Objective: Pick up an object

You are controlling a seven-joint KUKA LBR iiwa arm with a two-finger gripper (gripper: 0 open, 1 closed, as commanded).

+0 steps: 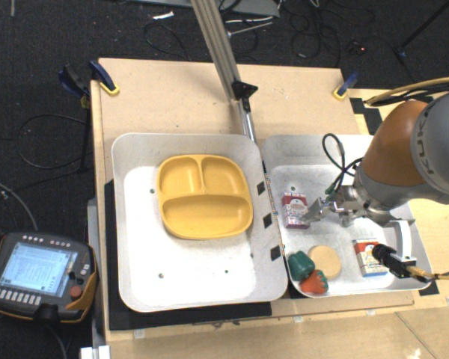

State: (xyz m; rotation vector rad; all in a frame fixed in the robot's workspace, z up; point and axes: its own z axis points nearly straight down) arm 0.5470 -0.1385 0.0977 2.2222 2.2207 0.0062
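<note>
— One small red-and-white carton (pixel 295 209) is seen just left of the two-finger gripper (pixel 319 210), in the right white bin (pixel 299 152). How should it be handled?

— Probably light and easily crushed; its long sides should be taken. Its long axis runs away from the camera. Whether the gripper is wide or narrow cannot be told.
</note>
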